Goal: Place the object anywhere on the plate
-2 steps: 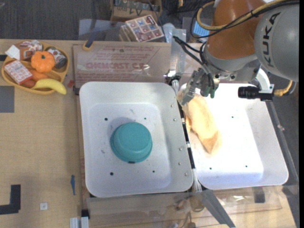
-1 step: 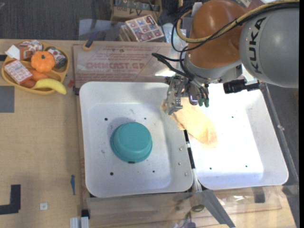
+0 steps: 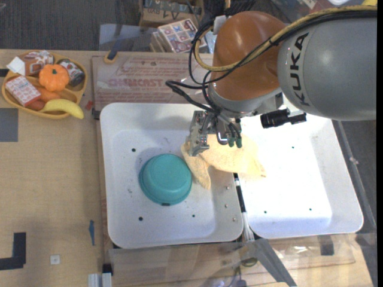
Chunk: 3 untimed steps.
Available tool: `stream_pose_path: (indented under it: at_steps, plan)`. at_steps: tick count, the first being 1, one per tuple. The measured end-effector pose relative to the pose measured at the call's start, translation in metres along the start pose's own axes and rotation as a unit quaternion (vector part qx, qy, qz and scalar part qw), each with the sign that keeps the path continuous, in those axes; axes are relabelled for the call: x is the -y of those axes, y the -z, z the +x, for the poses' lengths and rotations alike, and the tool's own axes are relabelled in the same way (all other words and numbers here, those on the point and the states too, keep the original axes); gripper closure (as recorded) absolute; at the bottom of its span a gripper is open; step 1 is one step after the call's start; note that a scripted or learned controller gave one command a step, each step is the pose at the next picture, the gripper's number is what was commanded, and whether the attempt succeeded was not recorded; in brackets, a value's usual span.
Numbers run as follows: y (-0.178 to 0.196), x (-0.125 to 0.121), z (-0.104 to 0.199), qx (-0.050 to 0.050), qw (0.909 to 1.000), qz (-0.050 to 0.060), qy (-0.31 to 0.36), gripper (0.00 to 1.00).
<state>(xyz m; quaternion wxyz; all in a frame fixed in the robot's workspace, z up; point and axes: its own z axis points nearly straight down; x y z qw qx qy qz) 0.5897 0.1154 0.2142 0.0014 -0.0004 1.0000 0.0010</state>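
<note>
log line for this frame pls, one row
gripper: over left bin, on yellow cloth | cloth: draped across divider between bins, edge beside teal plate | plate: left bin | placement: not done

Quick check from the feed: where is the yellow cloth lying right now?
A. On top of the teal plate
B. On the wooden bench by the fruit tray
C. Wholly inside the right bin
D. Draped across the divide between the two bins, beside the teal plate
D: the yellow cloth spans the edge where the left bin meets the right bin, its left end next to the teal plate, under the hand.
</note>
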Motion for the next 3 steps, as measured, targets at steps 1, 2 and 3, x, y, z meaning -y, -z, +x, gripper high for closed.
stream_pose_path:
  at_steps: [1, 2, 3]
  plan:
    - [0.004, -0.045, 0.009, 0.001, 1.0000, -0.001, -0.001, 1.00]
    - [0.010, -0.089, 0.035, 0.000, 1.0000, 0.000, 0.000, 1.00]
    - [0.011, -0.089, 0.035, 0.000, 1.0000, 0.000, 0.000, 0.00]
